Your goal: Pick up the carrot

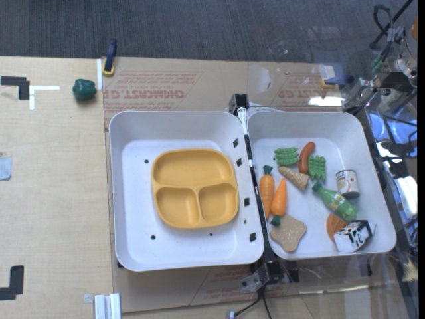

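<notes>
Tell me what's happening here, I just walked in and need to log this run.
Nothing is being handled yet. The arm sits at the far right, above and behind the right bin, away from the toy food. Two carrots lie side by side at that bin's left wall, beside a slice of bread. The left bin holds a yellow divided plate.

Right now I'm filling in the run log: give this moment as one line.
carrots: two, right bin, left side, untouched | yellow tray: left bin | arm: top right, above bins, not over carrots
</notes>
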Available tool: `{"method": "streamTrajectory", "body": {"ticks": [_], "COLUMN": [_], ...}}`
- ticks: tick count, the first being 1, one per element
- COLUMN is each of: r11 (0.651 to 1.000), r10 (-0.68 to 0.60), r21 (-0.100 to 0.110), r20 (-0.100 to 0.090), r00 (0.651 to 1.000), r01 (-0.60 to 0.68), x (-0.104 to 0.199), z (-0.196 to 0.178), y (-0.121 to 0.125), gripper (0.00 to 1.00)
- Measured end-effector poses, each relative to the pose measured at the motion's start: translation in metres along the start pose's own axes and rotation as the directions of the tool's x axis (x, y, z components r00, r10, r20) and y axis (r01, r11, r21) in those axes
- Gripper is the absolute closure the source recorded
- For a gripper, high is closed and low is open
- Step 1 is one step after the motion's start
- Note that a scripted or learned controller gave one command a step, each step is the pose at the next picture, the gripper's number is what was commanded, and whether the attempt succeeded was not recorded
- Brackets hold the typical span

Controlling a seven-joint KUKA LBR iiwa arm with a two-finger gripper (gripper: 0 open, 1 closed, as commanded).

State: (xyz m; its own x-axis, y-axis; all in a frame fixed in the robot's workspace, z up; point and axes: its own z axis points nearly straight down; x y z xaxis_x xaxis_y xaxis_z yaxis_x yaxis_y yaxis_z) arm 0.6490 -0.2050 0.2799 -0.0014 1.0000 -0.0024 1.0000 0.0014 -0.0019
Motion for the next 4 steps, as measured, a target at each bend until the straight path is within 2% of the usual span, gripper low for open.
{"method": "streamTrajectory", "body": {"ticks": [1, 2, 3, 4], "r11": [0.988, 0.975, 0.935, 0.932], "r10": [0.153, 0.222, 0.355, 0.363], "r21": [0.002, 0.004, 0.002, 0.002], "r20": [-0.001, -0.002, -0.003, -0.003], "r00": [0.988, 0.975, 0.935, 0.932], "r01": [-0.153, -0.222, -0.355, -0.363], "x": [0.042, 0.113, 0.114, 0.113], "z": [0.097, 0.170, 0.188, 0.179], "y": [-0.043, -0.074, -0.116, -0.114], "gripper": [0.00, 0.00, 0.00, 1.00]}}
